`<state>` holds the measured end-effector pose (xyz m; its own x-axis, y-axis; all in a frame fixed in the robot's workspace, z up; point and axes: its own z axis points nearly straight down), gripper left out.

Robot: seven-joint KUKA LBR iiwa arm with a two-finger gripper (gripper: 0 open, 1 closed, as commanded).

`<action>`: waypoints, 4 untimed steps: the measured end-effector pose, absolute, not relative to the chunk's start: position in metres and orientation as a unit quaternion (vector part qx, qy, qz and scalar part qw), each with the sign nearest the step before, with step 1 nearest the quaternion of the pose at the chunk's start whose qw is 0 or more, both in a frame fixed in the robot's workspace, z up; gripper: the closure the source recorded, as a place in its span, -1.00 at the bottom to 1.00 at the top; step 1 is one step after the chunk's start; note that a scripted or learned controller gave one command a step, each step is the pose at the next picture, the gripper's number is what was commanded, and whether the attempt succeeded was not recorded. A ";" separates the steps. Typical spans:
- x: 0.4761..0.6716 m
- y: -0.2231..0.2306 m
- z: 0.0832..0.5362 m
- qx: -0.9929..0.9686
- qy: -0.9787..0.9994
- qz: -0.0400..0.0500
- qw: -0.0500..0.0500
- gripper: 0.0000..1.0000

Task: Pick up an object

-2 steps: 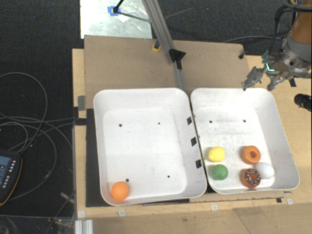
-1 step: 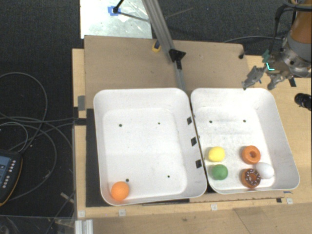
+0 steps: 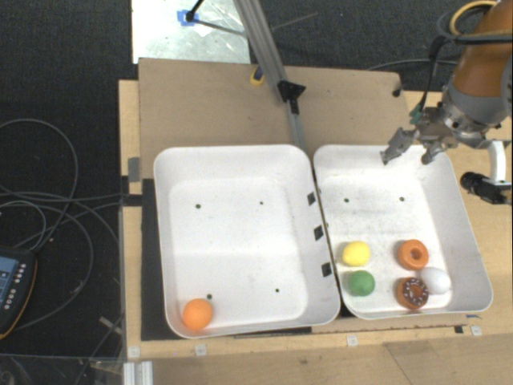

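Gripper [image 3: 410,153] spread wide, grasping nothing — above right bin [image 3: 377,191] far edge. Yellow ball [image 3: 356,253] near front: probably light, smooth, apt to roll — pinch across its middle.

2 shallow white plastic bins sit side by side on the wooden bench [image 3: 240,103]. The left bin [image 3: 232,167] holds 1 orange ball [image 3: 196,314] in its near left corner. The right bin [image 3: 377,191] holds 5 things clustered at its near end: a yellow ball [image 3: 356,253] with a green ball [image 3: 361,283] just before it, an orange ring doughnut [image 3: 413,254] to their right, a brown sprinkled doughnut [image 3: 412,293] before that, touching a white egg [image 3: 435,280] on its right.
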<state>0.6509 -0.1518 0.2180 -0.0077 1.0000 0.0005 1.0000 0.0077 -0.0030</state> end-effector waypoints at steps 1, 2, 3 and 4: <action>0.654 -0.150 0.156 -0.705 -0.709 0.001 0.001 -1.00; 0.657 -0.154 0.095 -0.706 -0.708 0.001 0.001 -1.00; 0.660 -0.155 0.111 -0.705 -0.709 -0.001 -0.002 1.00; 0.664 -0.147 0.172 -0.704 -0.710 -0.003 -0.004 1.00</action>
